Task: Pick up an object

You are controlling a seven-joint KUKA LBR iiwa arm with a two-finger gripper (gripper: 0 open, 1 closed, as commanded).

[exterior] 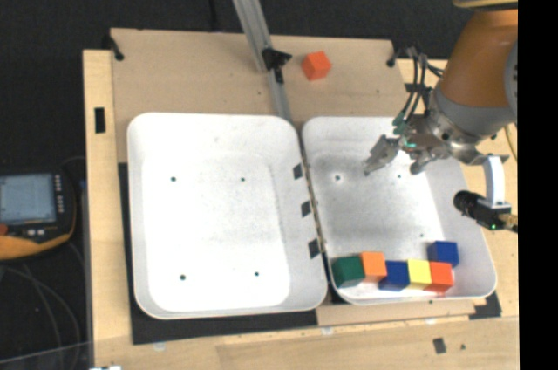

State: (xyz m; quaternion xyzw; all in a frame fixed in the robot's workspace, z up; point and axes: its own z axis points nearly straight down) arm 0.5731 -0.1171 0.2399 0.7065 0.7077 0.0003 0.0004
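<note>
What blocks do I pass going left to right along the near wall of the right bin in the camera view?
Green block → orange block → lower blue block → yellow block → red-orange block. A second blue block sits just behind that last pair, so I leave it unranked.

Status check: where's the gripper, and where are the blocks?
Gripper open, over right bin upper area, holding nothing. Blocks clustered at that bin's near edge. One orange cube on the bench beyond the bins.
</note>
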